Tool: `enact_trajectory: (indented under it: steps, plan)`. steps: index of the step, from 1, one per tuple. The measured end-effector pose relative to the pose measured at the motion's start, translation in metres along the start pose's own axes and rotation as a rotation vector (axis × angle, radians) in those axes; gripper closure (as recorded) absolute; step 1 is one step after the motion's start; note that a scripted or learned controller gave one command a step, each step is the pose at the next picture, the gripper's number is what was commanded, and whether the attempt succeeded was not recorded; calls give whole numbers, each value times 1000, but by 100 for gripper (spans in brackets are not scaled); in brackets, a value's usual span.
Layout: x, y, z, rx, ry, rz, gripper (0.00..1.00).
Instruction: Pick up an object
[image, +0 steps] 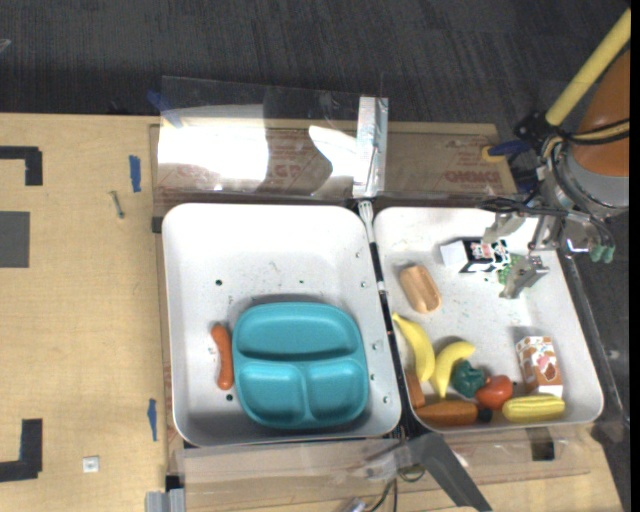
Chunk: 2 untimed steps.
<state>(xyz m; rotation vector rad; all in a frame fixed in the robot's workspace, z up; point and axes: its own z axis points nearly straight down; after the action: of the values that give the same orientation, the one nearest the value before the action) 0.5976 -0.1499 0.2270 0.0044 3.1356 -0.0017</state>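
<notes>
Surface (80, 330) is tan board with black corner marks at the left edge and a few blue tape bits. Two shallow white bins sit on it side by side, touching along the middle: left bin (190, 250), right bin (585, 350). Behind them a clear plastic sheet (250, 150) lies over brown cardboard, with a grey tape strip (370, 145) running upright at the bins' seam. Dark carpet floor (300, 45) beyond

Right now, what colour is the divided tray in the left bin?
Teal, a blue-green; the divided tray shows plainly in the camera view.
</notes>
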Motion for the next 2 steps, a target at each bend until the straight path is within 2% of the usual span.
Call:
enact_trajectory:
  steps: [1,2]
  plan:
    - [65,26,136,1,-6,-211,0]
    - [15,6,135,-1,-2,-277,0]
